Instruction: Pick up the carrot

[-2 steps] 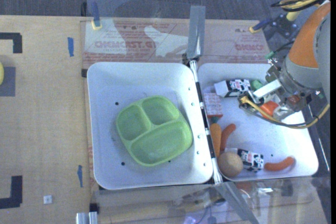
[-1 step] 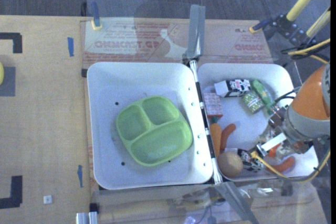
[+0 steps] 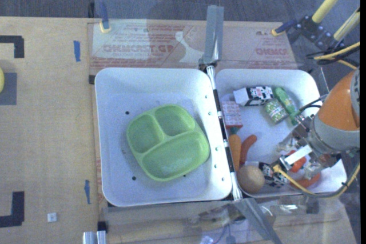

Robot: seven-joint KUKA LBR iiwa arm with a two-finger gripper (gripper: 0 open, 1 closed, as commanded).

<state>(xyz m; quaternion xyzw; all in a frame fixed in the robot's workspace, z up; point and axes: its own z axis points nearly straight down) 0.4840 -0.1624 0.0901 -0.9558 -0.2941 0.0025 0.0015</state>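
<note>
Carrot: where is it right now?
In the camera view the carrot lies in the right bin, against its left wall, beside a curved red-orange piece and just above the brown egg-shaped item.

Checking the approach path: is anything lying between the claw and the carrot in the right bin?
Nothing visible does. The carrot lies by the right bin's left wall beside a red pepper; bare bin floor separates them from the claw to the right.

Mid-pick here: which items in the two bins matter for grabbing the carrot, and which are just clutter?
Job:
carrot, against the right bin's left wall
gripper, low over the right bin

Lying about:
green divided plate, left bin
cow-print carton
red chilli
potato
green packet
</note>
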